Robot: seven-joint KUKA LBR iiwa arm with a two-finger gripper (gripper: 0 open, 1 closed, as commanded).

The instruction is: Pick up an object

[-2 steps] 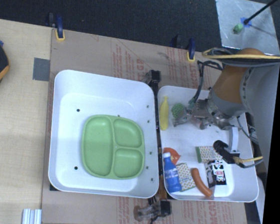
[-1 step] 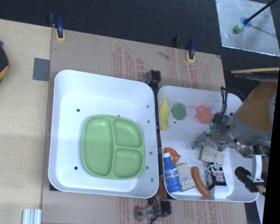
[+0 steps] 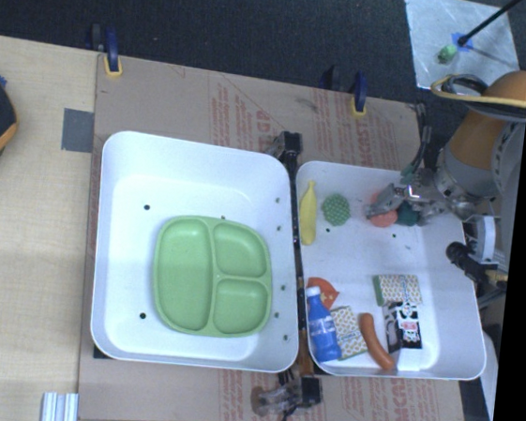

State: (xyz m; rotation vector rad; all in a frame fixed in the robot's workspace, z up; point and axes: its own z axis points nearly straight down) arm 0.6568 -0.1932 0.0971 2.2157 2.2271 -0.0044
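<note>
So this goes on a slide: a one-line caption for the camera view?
Gripper low over a red object in the right bin; green tray in the left bin.

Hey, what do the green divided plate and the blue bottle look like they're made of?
The green divided plate looks like moulded plastic, matte to satin: uniform pale green, soft rounded compartment ridges, no sharp glare. The blue bottle also looks plastic, slightly glossy, with a white cap and a pale label; its small size leaves that less certain.
</note>
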